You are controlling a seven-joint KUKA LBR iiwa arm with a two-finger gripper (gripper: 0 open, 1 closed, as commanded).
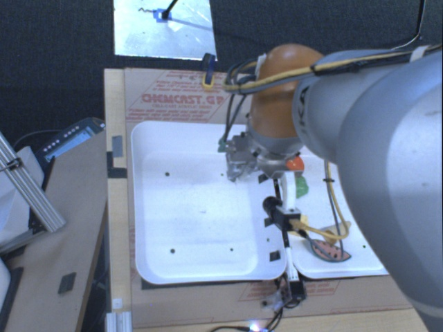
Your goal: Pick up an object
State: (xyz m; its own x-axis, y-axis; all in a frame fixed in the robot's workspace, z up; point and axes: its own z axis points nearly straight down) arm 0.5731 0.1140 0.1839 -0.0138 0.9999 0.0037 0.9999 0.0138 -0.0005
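Red print on the cardboard sheet [173, 97] under the two bins reads roughly "CHEMCAST GP" (the last letters are cut off by the arm). The left bin [149, 185] and right bin [360, 265] sit side by side. The gripper [239, 163] hangs over the left bin's right part; whether it is wide or narrow I cannot tell. In the right bin lie three things: an orange piece [296, 163], a green piece [302, 185] and a watermelon slice [331, 252].

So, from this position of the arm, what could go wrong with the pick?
1. The gripper hangs over the left bin, while the objects lie in the right bin; closing here would likely grab nothing.
2. The arm hides much of the right bin, so the orange object and green object are hard to judge.
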